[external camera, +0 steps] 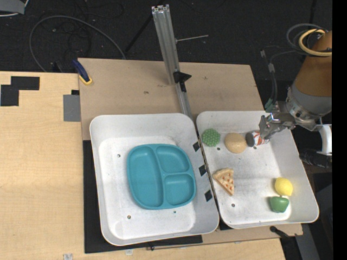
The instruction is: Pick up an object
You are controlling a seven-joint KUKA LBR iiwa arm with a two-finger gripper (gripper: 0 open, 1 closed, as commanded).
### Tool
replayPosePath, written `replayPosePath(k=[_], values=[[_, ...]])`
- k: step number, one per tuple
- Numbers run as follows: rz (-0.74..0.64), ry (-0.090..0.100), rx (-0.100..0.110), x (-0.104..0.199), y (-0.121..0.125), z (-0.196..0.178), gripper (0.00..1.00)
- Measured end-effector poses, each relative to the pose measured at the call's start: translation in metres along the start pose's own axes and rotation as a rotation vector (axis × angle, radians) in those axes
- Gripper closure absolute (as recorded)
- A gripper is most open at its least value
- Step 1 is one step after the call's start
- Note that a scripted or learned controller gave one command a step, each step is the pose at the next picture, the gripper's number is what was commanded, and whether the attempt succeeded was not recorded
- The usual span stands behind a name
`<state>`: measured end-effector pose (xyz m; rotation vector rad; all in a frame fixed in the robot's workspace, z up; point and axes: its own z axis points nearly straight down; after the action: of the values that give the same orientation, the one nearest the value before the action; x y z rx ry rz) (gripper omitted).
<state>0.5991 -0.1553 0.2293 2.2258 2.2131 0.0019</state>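
Toward the upper right of the frame, the gripper (262, 132) hangs low over the far edge of the right bin (303, 213), just beside a small dark-and-red object (253, 140) that lies against a tan rounded lump (235, 143); whether the claw is apart or together cannot be told from this angle, and nothing is visibly held between it. Likely fault: the small object and the tan lump touch, so a closing claw may nudge one into the other, or the smooth rounded lump may squirt sideways instead of seating. A descent close to the bin wall may also strike the rim. Left of the lump sits a green bumpy ball (211, 137), its knobbed surface likely offering better purchase. Lower centre of that bin holds a flat wedge, orange and tan, like a pizza slice (224, 180); being thin, it may be hard to get under. At the lower right lie a glossy yellow lemon-shaped piece (283, 186) and, just beside it, a shiny green piece (278, 203). The left bin (108, 145) carries a matte teal divided plate (161, 176) of moulded plastic.
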Motion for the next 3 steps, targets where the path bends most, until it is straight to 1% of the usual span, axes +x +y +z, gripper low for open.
replayPosePath(k=[1,2,3], values=[[-0.006,0.0,-0.001,-0.001,0.001,-0.05,1.0],[-0.009,0.002,0.007,0.04,-0.006,-0.041,1.0],[-0.01,0.003,0.008,0.087,-0.014,-0.023,1.0]])
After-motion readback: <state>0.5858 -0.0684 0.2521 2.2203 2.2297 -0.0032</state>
